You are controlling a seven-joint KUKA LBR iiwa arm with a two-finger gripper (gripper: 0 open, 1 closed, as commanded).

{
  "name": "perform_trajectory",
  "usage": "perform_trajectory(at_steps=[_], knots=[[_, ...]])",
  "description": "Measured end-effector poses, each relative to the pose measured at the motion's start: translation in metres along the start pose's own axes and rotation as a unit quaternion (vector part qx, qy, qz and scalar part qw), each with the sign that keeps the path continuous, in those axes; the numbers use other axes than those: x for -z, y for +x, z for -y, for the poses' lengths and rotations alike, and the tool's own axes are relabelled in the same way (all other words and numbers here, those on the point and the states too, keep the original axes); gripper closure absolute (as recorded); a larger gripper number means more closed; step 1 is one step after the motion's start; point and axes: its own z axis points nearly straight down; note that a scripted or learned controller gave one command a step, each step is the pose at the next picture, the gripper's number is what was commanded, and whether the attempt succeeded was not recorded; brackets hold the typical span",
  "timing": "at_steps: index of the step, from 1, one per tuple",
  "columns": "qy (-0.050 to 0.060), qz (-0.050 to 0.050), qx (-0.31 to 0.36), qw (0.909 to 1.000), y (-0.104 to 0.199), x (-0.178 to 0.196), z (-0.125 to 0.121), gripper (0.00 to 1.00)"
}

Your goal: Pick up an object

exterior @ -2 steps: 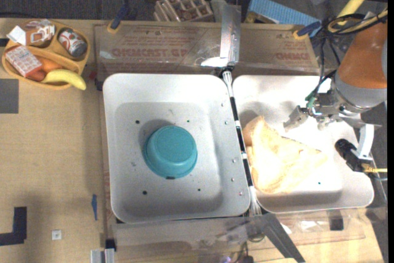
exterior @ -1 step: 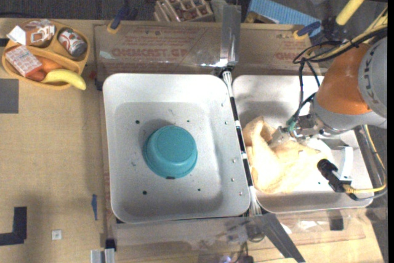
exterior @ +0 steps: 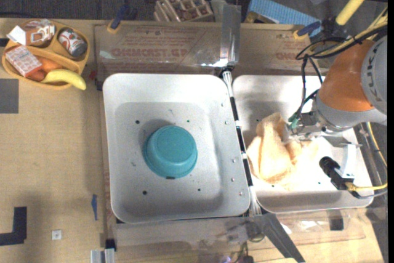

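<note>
A teal bowl (exterior: pixel 171 151) lies upside down in the middle of the left bin (exterior: pixel 123 95). A pale yellow cloth-like object (exterior: pixel 269 151) is bunched up at the left side of the right bin (exterior: pixel 258 92). My gripper (exterior: pixel 294 134) reaches in from the right and sits low at the cloth's right edge, touching or just above it. The wrist hides the fingertips.
A yellow tray (exterior: pixel 43 64) with a banana and snack packs stands on the bench at the far left. Cardboard and a clear plastic sheet lie behind the bins. Boxes and cables crowd the floor at the back.
</note>
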Motion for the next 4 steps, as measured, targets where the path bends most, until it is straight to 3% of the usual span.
perform_trajectory(at_steps=[1,2,3,4], knots=[[-0.001,0.001,-0.002,1.0,-0.002,0.01,0.0,1.0],[-0.001,0.001,-0.002,1.0,-0.002,0.01,0.0,0.0],[0.002,0.001,0.004,1.0,0.015,-0.01,0.005,0.0],[0.0,0.001,0.002,1.0,0.014,0.001,0.004,1.0]])
